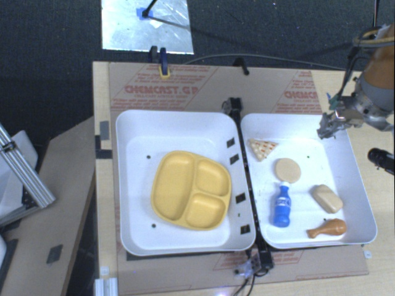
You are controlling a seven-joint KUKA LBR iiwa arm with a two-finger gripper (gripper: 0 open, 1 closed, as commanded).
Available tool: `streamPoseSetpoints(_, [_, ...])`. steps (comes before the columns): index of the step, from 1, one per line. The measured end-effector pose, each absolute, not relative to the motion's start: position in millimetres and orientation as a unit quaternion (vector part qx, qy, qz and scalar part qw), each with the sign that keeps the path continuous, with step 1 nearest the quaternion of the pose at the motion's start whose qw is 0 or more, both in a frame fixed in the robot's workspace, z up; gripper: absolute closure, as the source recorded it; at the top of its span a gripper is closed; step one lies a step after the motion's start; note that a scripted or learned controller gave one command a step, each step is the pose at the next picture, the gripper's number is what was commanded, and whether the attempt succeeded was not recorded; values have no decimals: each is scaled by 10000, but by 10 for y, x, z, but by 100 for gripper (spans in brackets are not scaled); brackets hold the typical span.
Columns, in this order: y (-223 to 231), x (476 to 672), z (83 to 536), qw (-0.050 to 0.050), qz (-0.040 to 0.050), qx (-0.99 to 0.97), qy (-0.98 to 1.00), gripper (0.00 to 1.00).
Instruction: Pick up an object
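Bins sit side by side on the bench, and the left bin (133, 165) carries only a yellow divided tray (191, 190) lying flat in its middle. To the right, the right bin (361, 190) holds all the small things: a waffle-like wedge (263, 148) near the top left, a round cookie (287, 170) below it, a blue bottle (282, 206) lying with its long axis running top to bottom, then a pale bread piece (326, 198) and a brown drumstick (328, 229) close to the lower right corner. Any of these may be the object to pick; all of them lie down and to the left from the gripper (328, 127), which hangs above the upper right edge of that bin, with the cookie probably the nearest. The arm reaches in from the right, wrist tilted downward toward the bin. Whether the gripper is apart or together, I cannot tell.
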State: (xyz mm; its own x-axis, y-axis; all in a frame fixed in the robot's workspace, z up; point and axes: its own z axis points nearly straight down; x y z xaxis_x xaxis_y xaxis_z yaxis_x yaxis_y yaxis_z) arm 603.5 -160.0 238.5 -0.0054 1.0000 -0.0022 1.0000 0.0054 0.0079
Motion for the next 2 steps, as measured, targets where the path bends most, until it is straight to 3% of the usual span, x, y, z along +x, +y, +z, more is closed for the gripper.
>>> streamPoseSetpoints(1, [-1602, 6048, 2622, 24, 14, 7051, 7091, 100])
streamPoseSetpoints(2, [-1102, 5849, 2616, 0, 5, 7044, 7098, 100])
